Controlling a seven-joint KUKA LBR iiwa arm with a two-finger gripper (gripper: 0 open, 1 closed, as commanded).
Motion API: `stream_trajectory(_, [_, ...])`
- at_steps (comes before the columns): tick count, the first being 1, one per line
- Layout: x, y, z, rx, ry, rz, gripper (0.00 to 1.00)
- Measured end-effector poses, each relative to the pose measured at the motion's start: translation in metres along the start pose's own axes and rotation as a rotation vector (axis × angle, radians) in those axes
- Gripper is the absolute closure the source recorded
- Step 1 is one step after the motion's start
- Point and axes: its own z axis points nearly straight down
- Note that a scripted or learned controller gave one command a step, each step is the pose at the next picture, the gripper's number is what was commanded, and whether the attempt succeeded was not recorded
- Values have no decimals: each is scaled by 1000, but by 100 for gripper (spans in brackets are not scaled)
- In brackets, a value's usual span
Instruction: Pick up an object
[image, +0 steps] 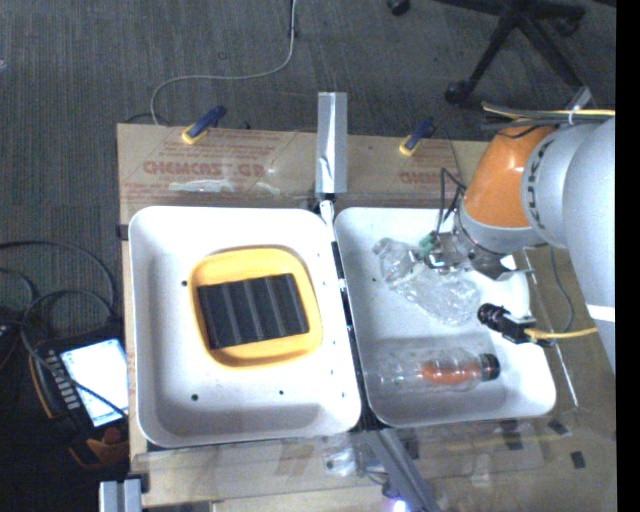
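Note:
The right bin (520, 395) holds a crumpled clear plastic piece (430, 285) in its upper half. A clear bottle (440, 371) with orange contents and a black cap lies on its side near the front wall. In the left bin (160, 330) a yellow pad with a black ribbed top (255, 305) lies flat. My gripper (441, 249) reaches in from the right and sits low over the upper edge of the clear plastic, under the orange wrist band (505, 185). The wrist hides its tip.
A metal post (331, 140) stands at the back between the two bins. Two blue-and-yellow clamps (203, 123) hold the cardboard sheet behind them. A yellow cable with a black plug (500, 320) hangs over the right bin's right side.

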Motion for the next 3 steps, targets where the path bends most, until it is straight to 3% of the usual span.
stream_trajectory(1, [24,46,2,24,7,-110,0])
stream_trajectory(2, [-51,10,-10,19,9,102,0])
stream_trajectory(3, [-2,57,6,11,5,4,0])
